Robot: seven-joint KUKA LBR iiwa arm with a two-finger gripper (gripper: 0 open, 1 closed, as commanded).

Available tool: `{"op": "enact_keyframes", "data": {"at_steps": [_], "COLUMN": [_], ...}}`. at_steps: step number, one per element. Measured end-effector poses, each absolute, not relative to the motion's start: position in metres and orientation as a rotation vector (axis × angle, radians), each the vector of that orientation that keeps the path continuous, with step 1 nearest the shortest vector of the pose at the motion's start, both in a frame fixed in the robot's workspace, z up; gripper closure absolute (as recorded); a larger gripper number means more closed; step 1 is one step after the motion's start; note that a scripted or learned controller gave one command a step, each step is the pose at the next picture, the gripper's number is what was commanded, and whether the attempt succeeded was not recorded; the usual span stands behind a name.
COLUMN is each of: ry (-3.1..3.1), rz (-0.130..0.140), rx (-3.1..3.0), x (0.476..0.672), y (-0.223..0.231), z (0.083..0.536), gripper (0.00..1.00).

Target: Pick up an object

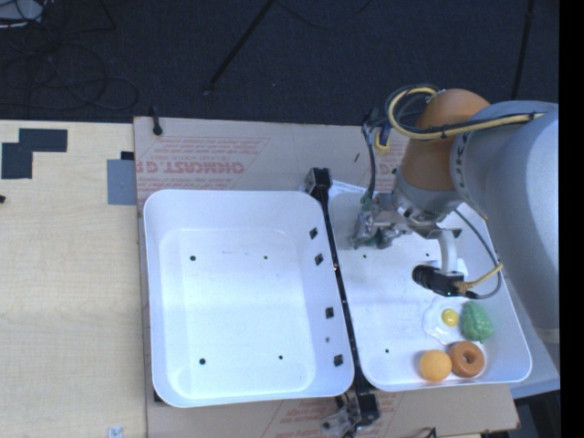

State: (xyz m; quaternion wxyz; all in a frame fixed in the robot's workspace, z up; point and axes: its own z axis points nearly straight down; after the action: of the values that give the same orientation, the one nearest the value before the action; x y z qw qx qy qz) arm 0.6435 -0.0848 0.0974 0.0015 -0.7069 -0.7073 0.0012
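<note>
The left bin [237, 299] is passed over. In the right bin [401, 336], the hand [372, 231] is seen low at the far end; its opening cannot be told. Near the front corner lie an orange ball [435, 365], fried egg toy [444, 319], doughnut [467, 359] and green piece [476, 321], judged light; the ball is best pinched across its middle.

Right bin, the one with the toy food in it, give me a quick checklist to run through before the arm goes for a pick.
1. Targets in right bin: ok; orange ball, donut, fried egg, green piece.
2. Targets spaced for a clean pick: not ok; clustered in the near corner.
3. Gripper above a target: not ok; it sits at the bin's far end.
4. Object between fingers: cannot tell.
5. Cable near the egg: cannot tell whether it interferes.
</note>
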Motion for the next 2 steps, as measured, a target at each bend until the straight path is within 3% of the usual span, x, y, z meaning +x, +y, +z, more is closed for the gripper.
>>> {"op": "enact_keyframes", "data": {"at_steps": [1, 2], "ry": [-2.23, -2.23], "rz": [-0.01, -0.006], "rx": [-2.219, -2.212], "x": [0.646, 0.595], "y": [-0.039, 0.039], "z": [0.206, 0.281], "gripper": [1.0, 1.0]}}
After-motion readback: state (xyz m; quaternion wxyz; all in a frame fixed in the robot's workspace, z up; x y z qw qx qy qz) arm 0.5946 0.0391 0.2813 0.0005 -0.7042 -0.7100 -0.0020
